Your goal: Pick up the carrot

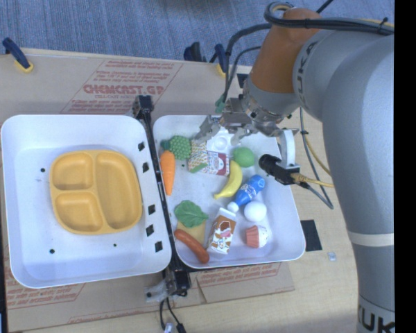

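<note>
You can read red print on the cardboard sheet (118, 82) under the bins, at about eleven o'clock: "CHEMCAST GP", with smaller lines around it too fine to read. At five o'clock, the arm's grey base (374, 318) shows the letters "KUK" at the frame's edge. The small cartons' labels are too blurred to read.

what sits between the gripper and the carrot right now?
In the camera view, a small green bumpy toy lies on the line from the gripper down-left to the carrot, right beside the carrot's top. A red-and-white carton sits just below that line.
</note>
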Action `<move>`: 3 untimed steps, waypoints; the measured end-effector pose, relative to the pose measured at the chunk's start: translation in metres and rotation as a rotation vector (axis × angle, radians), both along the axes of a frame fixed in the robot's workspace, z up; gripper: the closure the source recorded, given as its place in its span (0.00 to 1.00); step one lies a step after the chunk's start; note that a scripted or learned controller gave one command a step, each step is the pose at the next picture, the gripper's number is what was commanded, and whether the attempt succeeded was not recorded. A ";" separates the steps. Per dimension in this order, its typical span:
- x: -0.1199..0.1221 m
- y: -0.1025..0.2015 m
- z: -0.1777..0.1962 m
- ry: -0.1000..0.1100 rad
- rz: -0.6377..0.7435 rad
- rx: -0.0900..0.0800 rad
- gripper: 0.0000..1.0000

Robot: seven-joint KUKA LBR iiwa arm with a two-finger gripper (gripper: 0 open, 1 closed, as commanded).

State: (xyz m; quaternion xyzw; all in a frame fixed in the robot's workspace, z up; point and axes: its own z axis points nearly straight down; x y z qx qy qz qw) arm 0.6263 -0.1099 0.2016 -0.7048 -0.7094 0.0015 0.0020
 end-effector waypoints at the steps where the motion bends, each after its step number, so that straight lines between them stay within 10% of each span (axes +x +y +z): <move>1: -0.008 0.016 -0.097 -0.005 -0.065 -0.003 0.00; 2: -0.011 0.070 -0.010 -0.001 -0.419 -0.002 0.00; 3: -0.045 0.061 -0.011 0.004 -0.682 -0.004 0.00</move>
